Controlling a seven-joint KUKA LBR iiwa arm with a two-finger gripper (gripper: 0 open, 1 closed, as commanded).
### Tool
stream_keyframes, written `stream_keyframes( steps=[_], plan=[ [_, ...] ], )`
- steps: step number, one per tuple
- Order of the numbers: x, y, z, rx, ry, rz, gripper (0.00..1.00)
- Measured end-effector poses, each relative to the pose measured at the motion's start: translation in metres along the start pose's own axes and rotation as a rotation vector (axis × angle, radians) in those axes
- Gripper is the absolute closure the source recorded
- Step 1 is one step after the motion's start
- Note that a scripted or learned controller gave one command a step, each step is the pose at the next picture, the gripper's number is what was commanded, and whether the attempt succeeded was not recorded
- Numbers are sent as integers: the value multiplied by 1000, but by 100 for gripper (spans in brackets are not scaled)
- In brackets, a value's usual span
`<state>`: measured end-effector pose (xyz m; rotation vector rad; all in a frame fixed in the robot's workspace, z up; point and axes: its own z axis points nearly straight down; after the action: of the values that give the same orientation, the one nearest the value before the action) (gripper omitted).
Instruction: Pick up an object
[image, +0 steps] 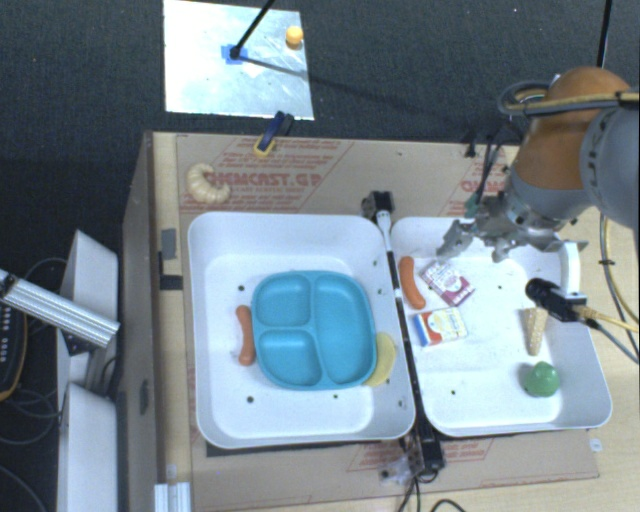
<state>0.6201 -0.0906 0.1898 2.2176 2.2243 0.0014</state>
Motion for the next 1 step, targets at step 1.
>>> stream_keyframes(
  steps=[1],
  plan=[
    [-29, -21, 69, 1, 0, 2, 0]
  ],
)
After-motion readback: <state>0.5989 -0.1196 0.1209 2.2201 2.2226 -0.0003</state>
